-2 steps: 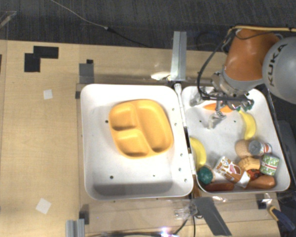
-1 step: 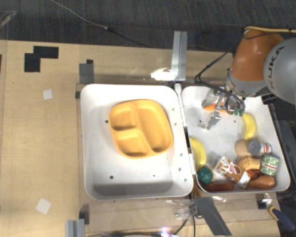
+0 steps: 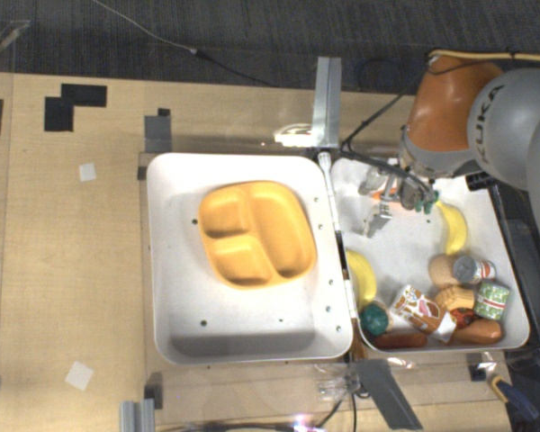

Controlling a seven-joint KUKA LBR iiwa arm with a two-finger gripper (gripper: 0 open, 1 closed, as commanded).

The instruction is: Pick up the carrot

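The gripper [image 3: 375, 216] is hanging over the far, bare part of the right bin [image 3: 405, 268], its fingers looking parted with nothing between them, though they are small and blurred. The carrot [image 3: 477, 332], judged to be the orange piece at the near right corner of that bin, is lying in the clutter beside a can [image 3: 491, 299] and a snack packet [image 3: 418, 310], its long axis running roughly left to right. It is sitting well nearer and to the right of the gripper, so the coming move is likely calling for a reach toward that corner.
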